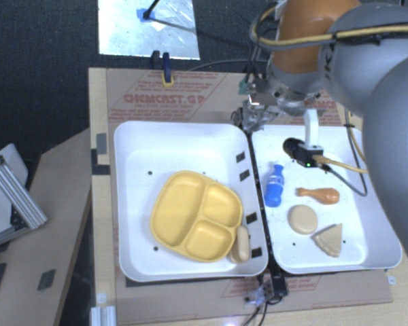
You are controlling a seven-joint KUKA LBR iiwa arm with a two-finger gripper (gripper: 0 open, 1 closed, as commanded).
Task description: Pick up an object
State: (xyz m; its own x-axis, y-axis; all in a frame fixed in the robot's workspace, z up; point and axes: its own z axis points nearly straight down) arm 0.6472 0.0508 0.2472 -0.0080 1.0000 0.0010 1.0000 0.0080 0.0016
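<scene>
Arm (367, 53) fills upper right, wrist over the bins' back edge. Gripper (257, 117) sits at the top of the divider between the two; open or closed, cannot tell.

Left bin (132, 182): yellow divided tray (196, 214), a small tan piece (241, 244) touching its lower right corner.

Right bin (367, 250): blue bottle (275, 185) just beside the divider, drumstick (319, 195), round biscuit (302, 219), wedge (328, 239).

Likely target: the bottle. Looks light, stiff, smooth plastic; may roll. Best taken across its middle.

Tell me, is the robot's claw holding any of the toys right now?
No. The gripper is up at the far rim between the bins, with no toy in it. The blue bottle lies loose in the right bin.
</scene>
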